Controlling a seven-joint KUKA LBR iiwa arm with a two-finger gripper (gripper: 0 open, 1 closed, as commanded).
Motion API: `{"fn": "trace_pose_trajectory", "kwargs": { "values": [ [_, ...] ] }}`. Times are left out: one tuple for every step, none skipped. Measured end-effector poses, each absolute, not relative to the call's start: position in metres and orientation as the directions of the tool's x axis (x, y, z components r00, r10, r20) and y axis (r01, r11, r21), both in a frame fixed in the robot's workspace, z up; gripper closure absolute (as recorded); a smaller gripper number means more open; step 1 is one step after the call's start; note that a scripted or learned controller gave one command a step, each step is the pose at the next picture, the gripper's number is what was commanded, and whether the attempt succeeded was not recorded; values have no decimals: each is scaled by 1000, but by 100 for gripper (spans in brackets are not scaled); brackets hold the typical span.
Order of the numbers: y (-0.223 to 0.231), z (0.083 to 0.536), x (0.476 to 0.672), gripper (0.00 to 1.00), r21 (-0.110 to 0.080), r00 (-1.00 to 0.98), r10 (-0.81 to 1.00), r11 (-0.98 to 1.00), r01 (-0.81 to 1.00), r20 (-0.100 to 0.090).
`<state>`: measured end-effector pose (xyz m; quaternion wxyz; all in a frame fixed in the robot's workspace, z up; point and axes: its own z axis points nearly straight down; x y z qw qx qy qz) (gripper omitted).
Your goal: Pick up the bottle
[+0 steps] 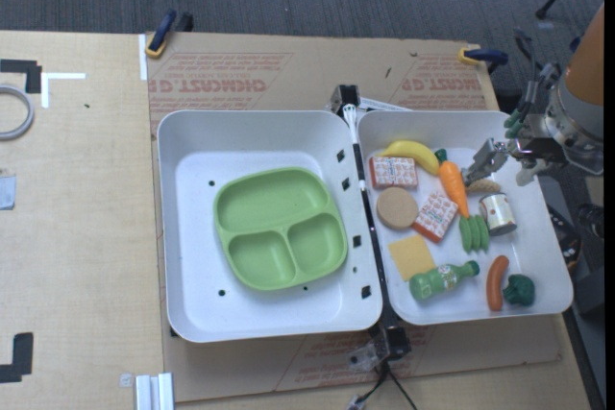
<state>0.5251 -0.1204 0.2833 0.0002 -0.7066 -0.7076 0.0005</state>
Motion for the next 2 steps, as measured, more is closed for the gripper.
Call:
{"fn": "trace_pose_trajectory", "kwargs": {
  "values": [
    [-128, 177, 478, 0, -1, 47, 999, -47, 999, 0],
    [-177, 101, 482, 0, 13, 257, 967, -257, 966, 2]
  ]
}}
